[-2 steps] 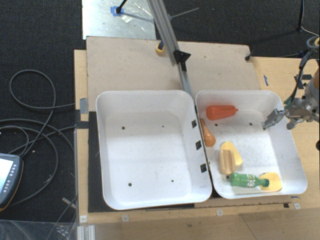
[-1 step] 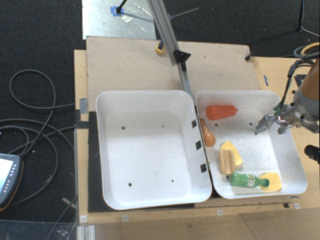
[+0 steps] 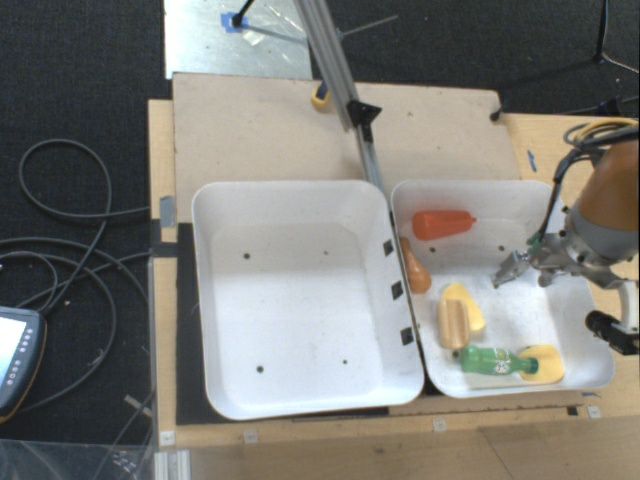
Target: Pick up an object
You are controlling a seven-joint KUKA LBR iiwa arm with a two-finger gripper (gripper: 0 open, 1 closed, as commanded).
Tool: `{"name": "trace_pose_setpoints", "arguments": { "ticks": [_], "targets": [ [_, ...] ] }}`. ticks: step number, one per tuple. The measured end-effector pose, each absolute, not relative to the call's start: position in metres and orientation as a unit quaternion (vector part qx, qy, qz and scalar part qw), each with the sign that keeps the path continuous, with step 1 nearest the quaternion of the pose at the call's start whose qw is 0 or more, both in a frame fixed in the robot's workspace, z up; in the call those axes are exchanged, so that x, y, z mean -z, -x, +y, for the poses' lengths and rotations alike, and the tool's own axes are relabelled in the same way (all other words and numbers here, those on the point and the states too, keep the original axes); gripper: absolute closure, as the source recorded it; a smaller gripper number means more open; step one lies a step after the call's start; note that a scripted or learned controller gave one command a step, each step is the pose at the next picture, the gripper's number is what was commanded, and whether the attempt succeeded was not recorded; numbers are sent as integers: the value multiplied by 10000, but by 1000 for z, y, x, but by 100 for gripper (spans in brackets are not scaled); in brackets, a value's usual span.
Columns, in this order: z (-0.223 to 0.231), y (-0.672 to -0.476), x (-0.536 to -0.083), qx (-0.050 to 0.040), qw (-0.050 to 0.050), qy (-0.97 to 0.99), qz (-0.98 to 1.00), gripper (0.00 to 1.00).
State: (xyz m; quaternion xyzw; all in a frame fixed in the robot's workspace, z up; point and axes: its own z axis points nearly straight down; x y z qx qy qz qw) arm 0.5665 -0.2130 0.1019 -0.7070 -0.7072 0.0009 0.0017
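The right bin [image 3: 470, 196] holds several toy items. An orange carrot [image 3: 442, 224] lies near its far wall. A brown-orange pear-shaped piece [image 3: 414, 269] rests against the left wall. A yellow hot-dog bun [image 3: 458, 317] sits in the middle, and a green bottle [image 3: 493, 360] lies by the front wall beside a yellow piece [image 3: 546, 364]. My gripper [image 3: 525, 271] hangs over the bin's right half, right of the bun and below the carrot. Its fingers are spread open with nothing between them.
The left bin [image 3: 215, 208] stands beside the right one, the two touching along a shared rim. A slanted metal pole [image 3: 330, 48] crosses above the bench's far side. Cables and a pendant [image 3: 15, 353] lie on the floor at left.
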Motion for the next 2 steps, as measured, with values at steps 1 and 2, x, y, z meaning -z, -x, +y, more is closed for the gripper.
{"name": "trace_pose_setpoints", "arguments": {
  "ticks": [1, 2],
  "targets": [
    [-214, -569, -117, 10, -22, 7069, -7073, 100],
    [-215, -572, -182, 17, -38, 7055, -7087, 100]
  ]
}}
